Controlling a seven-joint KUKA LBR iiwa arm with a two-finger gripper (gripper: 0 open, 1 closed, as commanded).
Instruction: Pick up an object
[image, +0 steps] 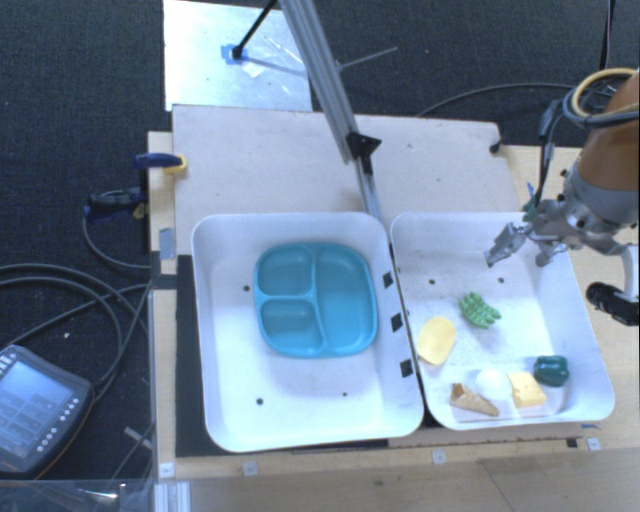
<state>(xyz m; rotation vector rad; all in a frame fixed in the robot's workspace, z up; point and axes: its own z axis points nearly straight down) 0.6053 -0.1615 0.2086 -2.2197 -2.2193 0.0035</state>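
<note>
While the gripper (522, 243) hangs over the upper part of the right bin (575, 300), its two fingers stand apart and hold nothing. Nearest it is the green ridged toy (480, 310), lying below and slightly left, its long axis slanting down to the right. Further toward the bin's lower edge sit a smooth yellow disc (436, 340), a white ball (491, 382), a yellow wedge (527, 390) and a dark green piece (550, 371).

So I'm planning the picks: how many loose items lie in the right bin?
6, in the right bin: green leafy piece mid-bin, yellow chip toward the left, then cone, white ball, yellow block and dark green piece along the near edge. None seem hidden.
</note>
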